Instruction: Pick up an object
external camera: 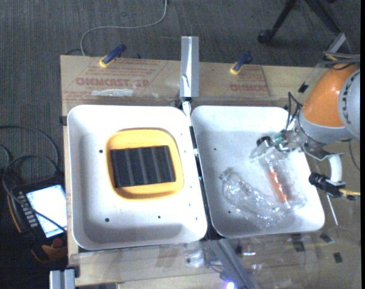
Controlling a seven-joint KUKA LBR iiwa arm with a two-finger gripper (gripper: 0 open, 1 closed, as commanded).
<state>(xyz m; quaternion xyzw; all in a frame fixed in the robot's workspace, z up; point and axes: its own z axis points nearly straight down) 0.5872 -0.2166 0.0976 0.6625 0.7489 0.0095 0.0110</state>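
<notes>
Two shallow white bins are seen from above on a counter [74,71]. The left bin [80,179] holds a yellow tray [145,164] with a dark ribbed inset. The right bin [224,125] holds two clear plastic items: a crumpled bottle [249,194] near the middle, and a bottle [282,176] with an orange strip inside, lying just beside the right wall.

The arm [330,104], grey with an orange band, is seen reaching in from the right. The gripper [277,142] is placed at the upper end of the orange-strip bottle; whether it is open or closed cannot be told, and no grasp is visible.

Both bottles are judged light, thin-walled, slippery and easily crushed; the firmer neck or cap end would be the better hold.

Red lettering is printed on the counter board [119,80] but cannot be read with certainty.
</notes>
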